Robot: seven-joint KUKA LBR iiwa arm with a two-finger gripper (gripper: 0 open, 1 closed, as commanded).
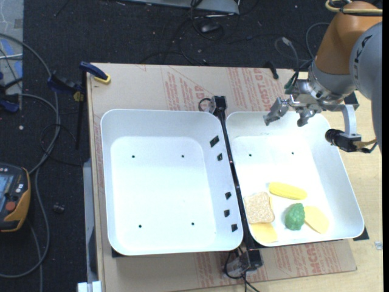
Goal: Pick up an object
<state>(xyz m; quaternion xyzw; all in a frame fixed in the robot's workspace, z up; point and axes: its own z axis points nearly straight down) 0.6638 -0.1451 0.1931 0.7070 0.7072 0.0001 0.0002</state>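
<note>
Pincer (290,115) is hanging with its fingers spread apart and nothing between them, over the far end of the right shallow white bin (340,163). Candidate objects are lying well apart from it, clustered at the bin's near end: an elongated yellow banana-like piece (287,191), its long axis running left to right, a bumpy green lump (295,216), a tan speckled square slab (259,207). Reaching them is requiring travel toward the near rim.
</note>
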